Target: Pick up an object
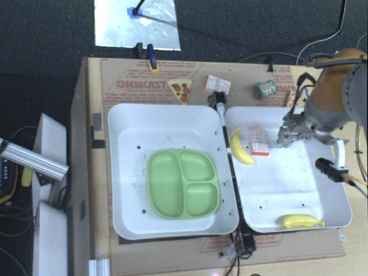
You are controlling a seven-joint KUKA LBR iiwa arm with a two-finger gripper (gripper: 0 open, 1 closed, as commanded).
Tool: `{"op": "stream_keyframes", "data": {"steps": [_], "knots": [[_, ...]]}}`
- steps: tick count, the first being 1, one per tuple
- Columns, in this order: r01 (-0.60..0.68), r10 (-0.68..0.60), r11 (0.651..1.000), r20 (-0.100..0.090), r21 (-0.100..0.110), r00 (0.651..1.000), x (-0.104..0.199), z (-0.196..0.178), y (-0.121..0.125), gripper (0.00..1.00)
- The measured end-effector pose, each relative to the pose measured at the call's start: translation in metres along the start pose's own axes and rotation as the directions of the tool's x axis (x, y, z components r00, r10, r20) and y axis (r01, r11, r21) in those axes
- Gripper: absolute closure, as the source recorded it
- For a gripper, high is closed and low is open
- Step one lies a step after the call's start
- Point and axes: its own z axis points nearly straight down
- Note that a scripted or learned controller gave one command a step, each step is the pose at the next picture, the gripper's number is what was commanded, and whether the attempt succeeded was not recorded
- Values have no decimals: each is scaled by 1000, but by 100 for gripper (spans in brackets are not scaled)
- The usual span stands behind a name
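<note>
Both white bins (172, 119) look like smooth matt plastic (slightly scuffed), the green divided plate (184, 183) glossier plastic.

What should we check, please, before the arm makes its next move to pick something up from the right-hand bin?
1. Gripper over the right bin: ok.
2. Something held between its fingers: cannot tell.
3. Nearest target, the orange-and-white box, lying free of the gripper: ok.
4. Box apart from the banana beside it: not ok, they look to be touching.
5. Second banana lies alone near the front wall: ok.
6. Green divided plate sits in the left bin, out of the way: ok.
</note>
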Motion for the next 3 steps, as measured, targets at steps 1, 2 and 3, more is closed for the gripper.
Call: {"op": "stream_keyframes", "data": {"steps": [1, 2, 3], "knots": [[1, -1, 1000, 2, -12, 1000, 76, 19, -2, 100], [-2, 2, 1000, 0, 1, 1000, 29, 25, -39, 100], [-1, 1, 1000, -1, 1, 1000, 30, 25, -38, 0]]}}
